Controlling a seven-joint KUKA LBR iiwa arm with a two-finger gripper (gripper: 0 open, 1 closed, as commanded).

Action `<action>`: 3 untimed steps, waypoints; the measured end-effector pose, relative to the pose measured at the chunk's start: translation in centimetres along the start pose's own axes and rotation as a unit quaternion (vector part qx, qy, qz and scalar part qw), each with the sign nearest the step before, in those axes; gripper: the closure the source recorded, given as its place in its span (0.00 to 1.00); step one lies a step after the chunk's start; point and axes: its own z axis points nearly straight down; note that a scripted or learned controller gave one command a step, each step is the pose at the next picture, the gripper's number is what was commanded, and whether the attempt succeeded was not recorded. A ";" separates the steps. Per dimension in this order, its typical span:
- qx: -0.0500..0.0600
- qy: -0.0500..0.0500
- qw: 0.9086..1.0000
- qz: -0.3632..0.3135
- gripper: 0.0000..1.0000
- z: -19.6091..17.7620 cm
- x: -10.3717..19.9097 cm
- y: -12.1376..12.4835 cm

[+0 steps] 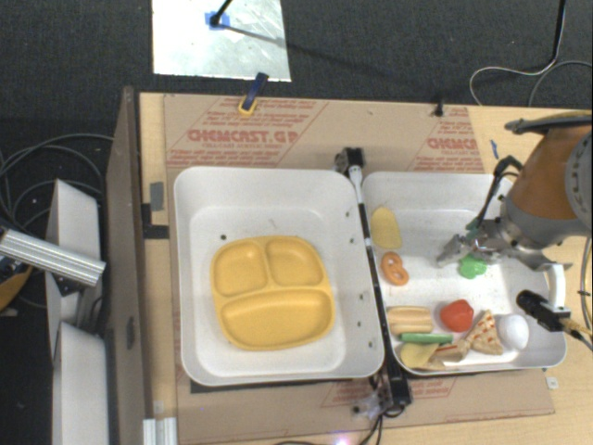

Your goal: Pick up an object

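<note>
**Left bin**: holds one yellow divided tray at centre. Not near the tool.

**Right bin**, toy food, L to R:
- pale yellow piece, 10 o'clock, by the divider wall
- orange pretzel, 9 o'clock
- hot-dog bun, 7 o'clock
- green strip, just below the bun, touching it
- red tomato, 6 o'clock
- green toy, approx. bin centre, apart from the rest. Likely pick, being nearest the tool.
- pizza slice, 5 o'clock, between tomato and egg
- white egg, 4 o'clock

**Tool**: at 12 o'clock of the green toy, right over its upper edge. How far open, and whether it has hold of anything: cannot tell.

**Handling, green toy (est.):** prob. light, hard, smooth plastic, not fragile. Small and rounded, so apt to slip or skid on the bin floor. Best taken across its middle, low down.

**Unclear:**
- Toy's upper part is covered by the tool, so its exact shape and kind are unknown.
- Tool touching the toy or only above it: cannot tell.
- Pieces at 6–7 o'clock overlap, edges muddled.
- Arm cut off at the 3 o'clock edge.
</note>
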 end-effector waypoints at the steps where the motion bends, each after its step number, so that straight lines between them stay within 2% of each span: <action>1: -0.001 0.001 1.000 -0.001 1.00 -1.6 0.1 0.2; 2: -0.001 0.001 1.000 -0.002 0.00 -1.6 0.1 0.2; 3: 0.000 0.002 1.000 -0.004 0.00 -7.5 5.7 -3.0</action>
